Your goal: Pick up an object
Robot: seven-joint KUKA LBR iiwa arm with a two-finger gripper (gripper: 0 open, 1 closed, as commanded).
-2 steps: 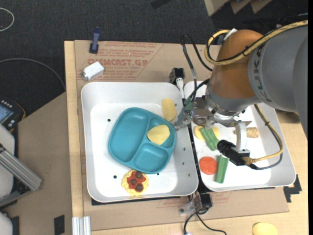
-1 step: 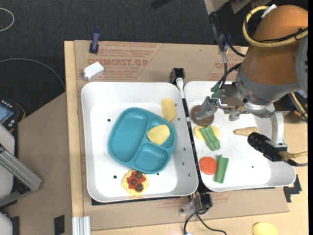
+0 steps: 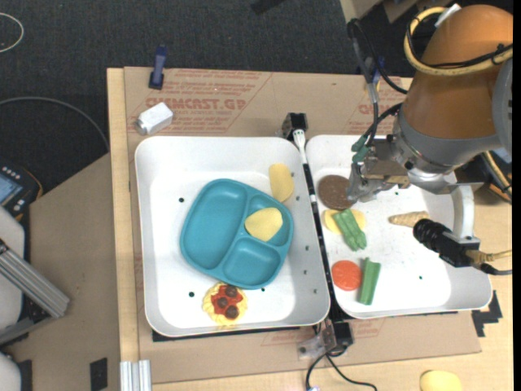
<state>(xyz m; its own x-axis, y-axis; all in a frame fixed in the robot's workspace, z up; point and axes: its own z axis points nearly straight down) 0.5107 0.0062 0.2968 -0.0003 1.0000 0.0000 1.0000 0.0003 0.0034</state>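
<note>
The arm (image 3: 456, 80) is seen reaching in from the right, its wrist bent down over the right bin (image 3: 464, 300). The gripper (image 3: 358, 192) is poised at the brown disc (image 3: 332, 191) near that bin's back left corner; its opening cannot be told. The left bin (image 3: 163, 283) is occupied by a blue divided plate (image 3: 224, 239). Green pieces (image 3: 352, 228) and a red disc (image 3: 346, 274) are set in front of the gripper.

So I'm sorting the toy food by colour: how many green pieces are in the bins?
2, both in the right bin: one green piece below the gripper, another beside the red piece. The arm may hide more.
</note>
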